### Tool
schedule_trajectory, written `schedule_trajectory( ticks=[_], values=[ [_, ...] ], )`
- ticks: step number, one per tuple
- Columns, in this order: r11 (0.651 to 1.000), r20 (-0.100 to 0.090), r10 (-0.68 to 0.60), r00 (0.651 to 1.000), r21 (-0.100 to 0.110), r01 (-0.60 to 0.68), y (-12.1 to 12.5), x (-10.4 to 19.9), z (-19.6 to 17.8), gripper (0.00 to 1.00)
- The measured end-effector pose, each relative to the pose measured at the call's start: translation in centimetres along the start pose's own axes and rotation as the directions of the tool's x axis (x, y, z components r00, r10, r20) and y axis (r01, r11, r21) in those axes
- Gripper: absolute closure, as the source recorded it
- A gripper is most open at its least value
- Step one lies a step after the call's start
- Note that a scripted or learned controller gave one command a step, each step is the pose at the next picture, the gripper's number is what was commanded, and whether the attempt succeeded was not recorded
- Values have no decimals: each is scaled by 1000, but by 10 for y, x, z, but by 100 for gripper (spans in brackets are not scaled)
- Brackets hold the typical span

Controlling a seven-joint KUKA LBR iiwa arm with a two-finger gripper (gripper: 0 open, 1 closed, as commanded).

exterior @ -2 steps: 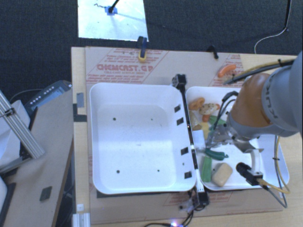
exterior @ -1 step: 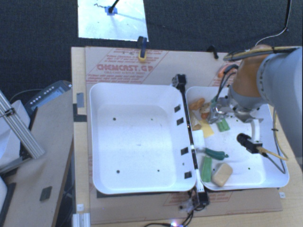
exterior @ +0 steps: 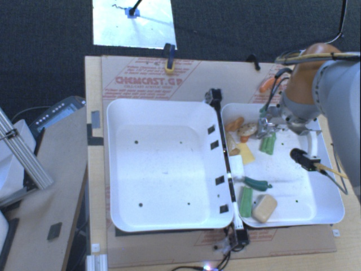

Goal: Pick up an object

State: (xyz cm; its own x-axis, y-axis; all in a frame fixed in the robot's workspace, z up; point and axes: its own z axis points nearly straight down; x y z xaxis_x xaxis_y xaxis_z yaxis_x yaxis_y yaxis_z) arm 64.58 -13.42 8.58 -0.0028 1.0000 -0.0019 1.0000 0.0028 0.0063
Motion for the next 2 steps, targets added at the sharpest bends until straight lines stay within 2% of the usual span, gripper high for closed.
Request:
schedule_trajectory(
  ticks=[1, 2],
  values=[
    [1000, -2, 4, 1000, 9, -4, -55, -14, 1, 100],
    [1000, -4, 3, 1000, 11, -3, -116, 14, 1, 100]
  ],
)
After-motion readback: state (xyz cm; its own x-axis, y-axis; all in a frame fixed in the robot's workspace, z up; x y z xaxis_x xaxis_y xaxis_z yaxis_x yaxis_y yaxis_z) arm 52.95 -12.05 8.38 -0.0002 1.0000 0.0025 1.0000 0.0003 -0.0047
